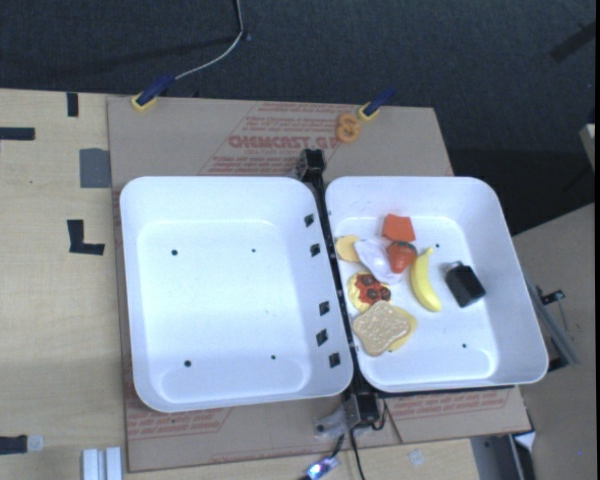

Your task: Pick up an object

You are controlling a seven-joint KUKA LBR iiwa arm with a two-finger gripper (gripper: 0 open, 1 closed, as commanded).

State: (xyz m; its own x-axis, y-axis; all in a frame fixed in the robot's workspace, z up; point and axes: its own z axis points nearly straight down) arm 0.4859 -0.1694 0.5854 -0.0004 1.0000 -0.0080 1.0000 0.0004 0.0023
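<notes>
Here, two shallow white bins sit side by side on a brown cardboard sheet [210, 143] laid over the pale bench [40, 298]. Red printing runs across the cardboard above the bins; the word "CHEMCAST" can be read, and the letters after it, like the smaller lines beneath, are too blurred to make out. More faint red print shows on the cardboard below the bins, also unreadable.

All the things to pick lie in the right bin [500, 353], gathered in its left and middle part. A banana [425, 283] lies near the centre, its length running roughly from the far side toward the near side. Just to its right is a black block [464, 284], slightly tilted. At the far end of the group is an orange-red block [399, 227], and below it a small red piece [403, 257] touches a crumpled white piece [375, 261]. A yellow slice [346, 248] lies against the bin's left wall. Nearer the camera is a round yellow piece with dark red spots [368, 290], and just below it a slice of toast [383, 328] lying flat.

The left bin [140, 368] shows four small dark dots on its floor. Small black clips [326, 308] line the seam where the two bins meet.

Two blue-and-yellow clamps [152, 91] grip the far edge of the cardboard, with a small orange ring [349, 127] beside the right-hand one. A thin pale cable [235, 28] trails over the dark floor behind.
</notes>
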